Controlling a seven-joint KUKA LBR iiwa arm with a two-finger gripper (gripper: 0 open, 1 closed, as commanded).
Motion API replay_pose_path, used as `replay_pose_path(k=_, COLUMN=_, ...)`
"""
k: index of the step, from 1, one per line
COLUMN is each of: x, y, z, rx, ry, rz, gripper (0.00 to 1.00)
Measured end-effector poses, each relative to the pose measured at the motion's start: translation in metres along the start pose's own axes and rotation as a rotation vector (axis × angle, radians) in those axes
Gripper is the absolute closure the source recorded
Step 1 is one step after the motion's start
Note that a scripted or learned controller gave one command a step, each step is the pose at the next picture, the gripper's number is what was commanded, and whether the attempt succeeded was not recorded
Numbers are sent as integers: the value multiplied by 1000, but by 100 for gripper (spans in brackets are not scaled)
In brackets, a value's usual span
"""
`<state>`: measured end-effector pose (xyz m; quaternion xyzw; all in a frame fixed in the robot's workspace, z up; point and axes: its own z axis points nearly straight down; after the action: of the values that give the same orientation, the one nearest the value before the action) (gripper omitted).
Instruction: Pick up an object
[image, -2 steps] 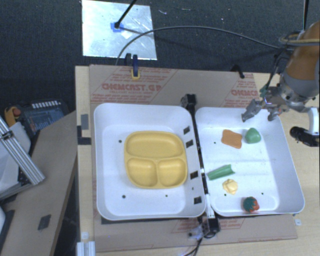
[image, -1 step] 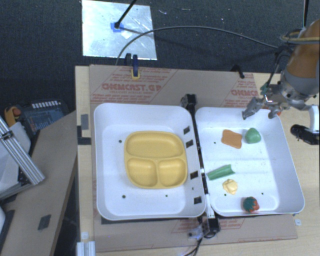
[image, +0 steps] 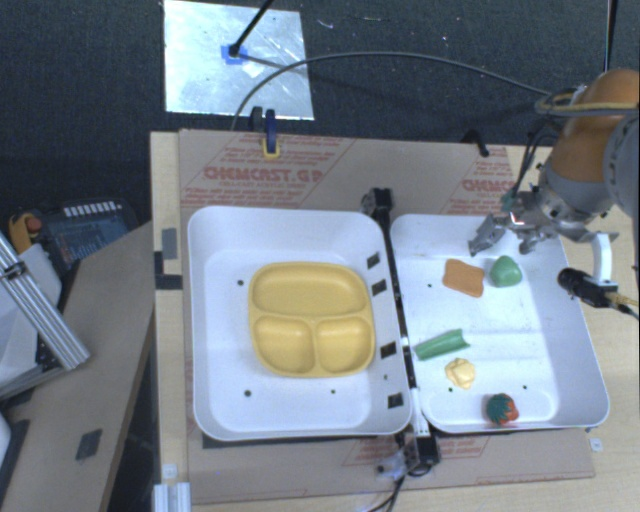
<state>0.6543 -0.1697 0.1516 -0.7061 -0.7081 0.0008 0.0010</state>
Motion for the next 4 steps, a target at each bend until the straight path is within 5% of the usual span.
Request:
replay_pose_path(k=1, x=11, y=1, z=54, rx=-1, ry=0, rz=-3, gripper=0)
replay_pose_path(k=2, x=11, y=2, z=67, rx=-4, ry=-1, rz=-4, gripper=0)
replay_pose_path(k=3, x=11, y=4, z=53, rx=-11, ry=-2, rz=-6, gripper=100)
replay_pose_path(k=4, x=13, y=6, z=9, rx=-9, ry=-2, rz=-3, gripper=100)
